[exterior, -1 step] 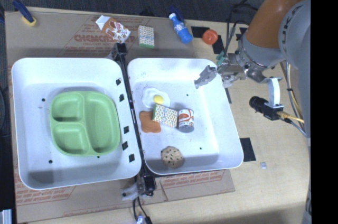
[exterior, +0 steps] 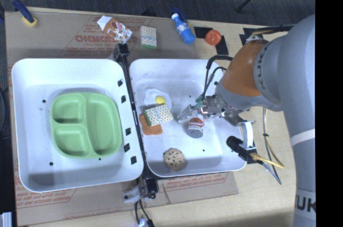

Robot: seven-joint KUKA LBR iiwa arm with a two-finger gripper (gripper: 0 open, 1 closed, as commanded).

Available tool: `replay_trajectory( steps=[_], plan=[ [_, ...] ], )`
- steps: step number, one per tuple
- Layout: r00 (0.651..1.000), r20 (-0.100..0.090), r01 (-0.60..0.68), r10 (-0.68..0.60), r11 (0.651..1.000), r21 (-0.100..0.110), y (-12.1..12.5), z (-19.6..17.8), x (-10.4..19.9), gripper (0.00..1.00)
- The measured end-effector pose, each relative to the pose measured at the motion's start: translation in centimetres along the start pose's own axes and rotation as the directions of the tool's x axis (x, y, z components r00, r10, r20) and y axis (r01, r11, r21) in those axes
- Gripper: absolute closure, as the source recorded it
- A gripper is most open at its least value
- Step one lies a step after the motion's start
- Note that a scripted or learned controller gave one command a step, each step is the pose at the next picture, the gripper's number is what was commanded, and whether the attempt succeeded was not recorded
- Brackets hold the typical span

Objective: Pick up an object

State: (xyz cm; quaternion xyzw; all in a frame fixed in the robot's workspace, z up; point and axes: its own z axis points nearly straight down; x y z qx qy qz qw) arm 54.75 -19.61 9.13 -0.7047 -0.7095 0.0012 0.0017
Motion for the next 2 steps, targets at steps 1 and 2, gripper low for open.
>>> replay_trajectory(
  steps=[1, 2],
  plan=[
    [1.000, 0.001, 0.004, -0.004, 1.000, 0.000, 0.1, -1.1, 0.0, 1.00],
    [1.000, 0.000, 0.003, -0.003, 1.000, -0.001, -5.8, -9.9, 6.9, 1.00]
  ],
)
